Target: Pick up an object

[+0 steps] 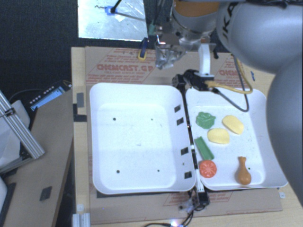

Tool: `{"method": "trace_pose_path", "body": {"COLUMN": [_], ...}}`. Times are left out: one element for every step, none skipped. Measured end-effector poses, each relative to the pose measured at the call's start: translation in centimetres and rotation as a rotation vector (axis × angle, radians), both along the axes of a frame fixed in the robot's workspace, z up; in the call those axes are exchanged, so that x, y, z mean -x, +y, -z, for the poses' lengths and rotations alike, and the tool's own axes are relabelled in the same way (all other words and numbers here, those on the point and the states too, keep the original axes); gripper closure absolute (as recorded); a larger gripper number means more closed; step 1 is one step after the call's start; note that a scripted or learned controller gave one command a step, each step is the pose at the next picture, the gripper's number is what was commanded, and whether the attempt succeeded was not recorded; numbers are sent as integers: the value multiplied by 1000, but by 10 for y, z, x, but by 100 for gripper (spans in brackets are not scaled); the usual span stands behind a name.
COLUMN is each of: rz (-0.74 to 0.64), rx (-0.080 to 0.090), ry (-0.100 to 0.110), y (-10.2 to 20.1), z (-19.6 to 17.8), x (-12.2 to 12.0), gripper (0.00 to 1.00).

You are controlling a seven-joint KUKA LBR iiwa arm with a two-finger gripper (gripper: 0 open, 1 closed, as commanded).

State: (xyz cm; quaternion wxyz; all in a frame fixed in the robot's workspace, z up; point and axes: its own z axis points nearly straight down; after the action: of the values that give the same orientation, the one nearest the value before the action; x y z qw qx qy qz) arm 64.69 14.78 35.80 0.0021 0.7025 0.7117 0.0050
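Note:
My gripper [165,60] hangs high over the cardboard behind the two bins, near the back edge of the left bin [102,91], with nothing visibly in it. The right bin [258,98] holds a green leafy piece [205,120], two pale yellow pieces [233,124] [218,136], a long green stick [204,148], a red tomato slice [208,169] and a brown drumstick [244,170]. All of them lie well in front of and to the right of the gripper.
The grey arm covers the top right and the right edge of the view, above the right bin. A shiny sheet [111,11] lies at the back left. A metal frame [19,131] stands off the bench to the left.

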Motion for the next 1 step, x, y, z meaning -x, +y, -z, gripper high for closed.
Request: {"method": "trace_pose_path", "body": {"rz": [0], "rx": [-1], "ry": [2], "y": [93], "z": [-38], "x": [-22], "gripper": [100]}}
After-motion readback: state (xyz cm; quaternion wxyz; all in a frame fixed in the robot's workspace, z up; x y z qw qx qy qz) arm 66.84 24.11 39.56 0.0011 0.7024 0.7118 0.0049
